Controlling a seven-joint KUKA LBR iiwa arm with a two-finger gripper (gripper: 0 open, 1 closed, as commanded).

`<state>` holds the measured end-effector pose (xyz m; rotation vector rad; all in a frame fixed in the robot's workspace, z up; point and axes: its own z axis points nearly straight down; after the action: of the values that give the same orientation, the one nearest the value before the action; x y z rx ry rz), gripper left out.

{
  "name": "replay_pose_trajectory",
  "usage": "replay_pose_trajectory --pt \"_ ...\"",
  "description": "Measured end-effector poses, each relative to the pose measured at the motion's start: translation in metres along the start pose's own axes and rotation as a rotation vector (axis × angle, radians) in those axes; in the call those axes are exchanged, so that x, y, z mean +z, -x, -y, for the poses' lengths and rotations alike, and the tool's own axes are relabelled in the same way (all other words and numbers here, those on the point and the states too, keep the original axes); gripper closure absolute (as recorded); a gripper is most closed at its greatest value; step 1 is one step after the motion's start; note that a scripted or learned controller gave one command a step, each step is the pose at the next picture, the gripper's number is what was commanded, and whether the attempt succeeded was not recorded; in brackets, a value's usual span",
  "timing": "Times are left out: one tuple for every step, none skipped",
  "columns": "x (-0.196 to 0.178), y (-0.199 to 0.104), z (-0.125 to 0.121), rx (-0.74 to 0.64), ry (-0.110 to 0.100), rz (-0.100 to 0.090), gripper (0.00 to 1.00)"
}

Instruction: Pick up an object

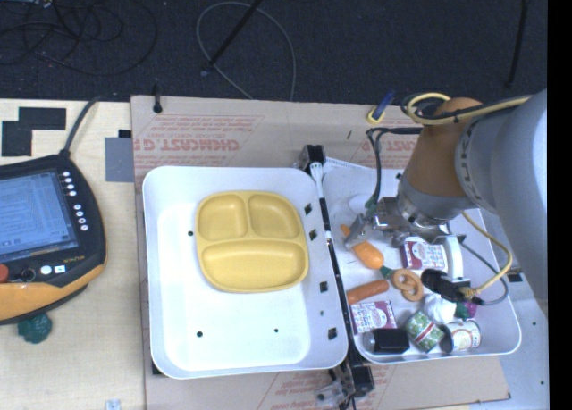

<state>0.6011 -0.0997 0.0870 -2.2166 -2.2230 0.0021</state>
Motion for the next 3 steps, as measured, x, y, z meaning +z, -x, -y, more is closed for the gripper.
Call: replay_pose_trajectory --pt "0.0 -0.016 0.02 0.002 0.0 0.0 0.0" --pt "0.0 -0.011 -0.007 0.001 0.0 0.0 0.0" --pt "0.0 -0.014 0.027 0.003 -0.002 -0.001 0.0"
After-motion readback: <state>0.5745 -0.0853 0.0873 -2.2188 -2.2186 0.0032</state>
